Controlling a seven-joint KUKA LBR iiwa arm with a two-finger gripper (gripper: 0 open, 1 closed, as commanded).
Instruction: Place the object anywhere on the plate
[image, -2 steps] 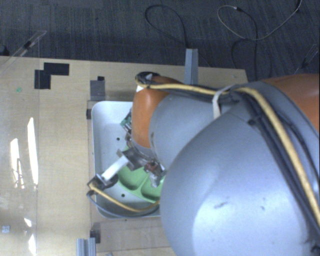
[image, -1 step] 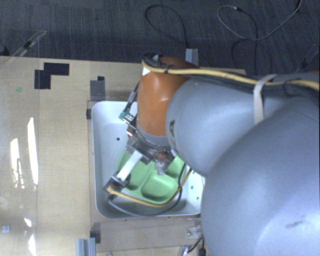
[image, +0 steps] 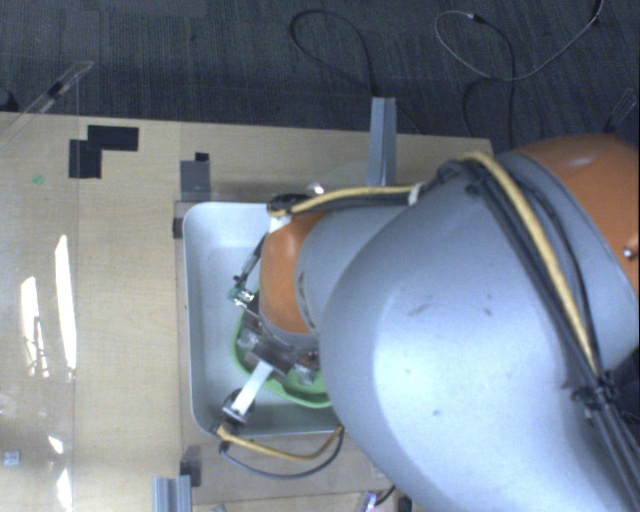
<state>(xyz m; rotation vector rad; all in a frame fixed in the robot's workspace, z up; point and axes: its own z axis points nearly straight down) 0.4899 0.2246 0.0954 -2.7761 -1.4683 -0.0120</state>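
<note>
A green plate (image: 243, 347) lies in the left white bin (image: 205, 300). Just a thin arc of its rim peeks out at the left of and below the wrist. My gripper (image: 275, 355) hangs right over the plate, pointing down into the bin. The orange band and the grey arm cover most of the plate and whatever lies on it.
The big grey arm (image: 470, 340) fills the right and middle of the view and covers the right bin. Bare bin floor shows along the left wall. Grey posts (image: 383, 140) stand at the bin's corners, and wooden bench (image: 90, 330) lies to the left.
</note>
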